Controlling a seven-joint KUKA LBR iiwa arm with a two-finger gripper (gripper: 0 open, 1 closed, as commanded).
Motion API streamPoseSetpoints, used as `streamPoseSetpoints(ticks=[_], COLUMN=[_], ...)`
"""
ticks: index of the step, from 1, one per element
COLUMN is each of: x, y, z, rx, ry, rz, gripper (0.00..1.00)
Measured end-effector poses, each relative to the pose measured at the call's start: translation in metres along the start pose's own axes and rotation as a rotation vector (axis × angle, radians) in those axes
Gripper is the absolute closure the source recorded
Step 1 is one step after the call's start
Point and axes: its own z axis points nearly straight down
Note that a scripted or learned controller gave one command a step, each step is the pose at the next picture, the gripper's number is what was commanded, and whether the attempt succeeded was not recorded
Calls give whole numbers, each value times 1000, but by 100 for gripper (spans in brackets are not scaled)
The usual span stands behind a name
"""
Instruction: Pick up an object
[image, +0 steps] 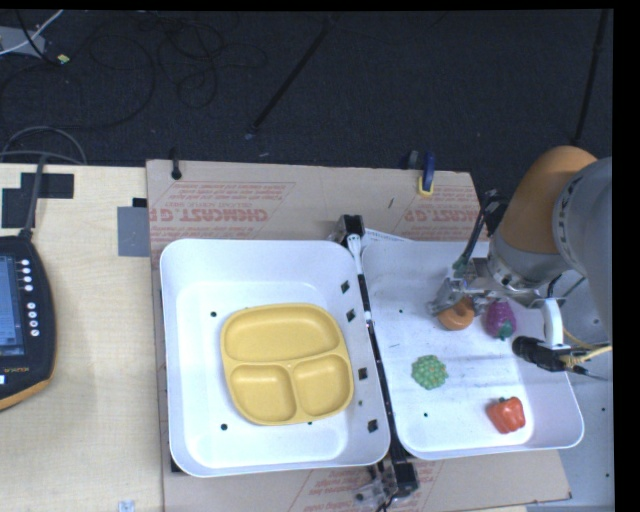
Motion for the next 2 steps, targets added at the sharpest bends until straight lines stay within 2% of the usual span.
streamPoseSetpoints(ticks=[1,2], x=[59,133], y=[27,26], z=[-92,-158], rx=[-13,-9], ry=[1,3], rz=[-2,-3], gripper=[100,100])
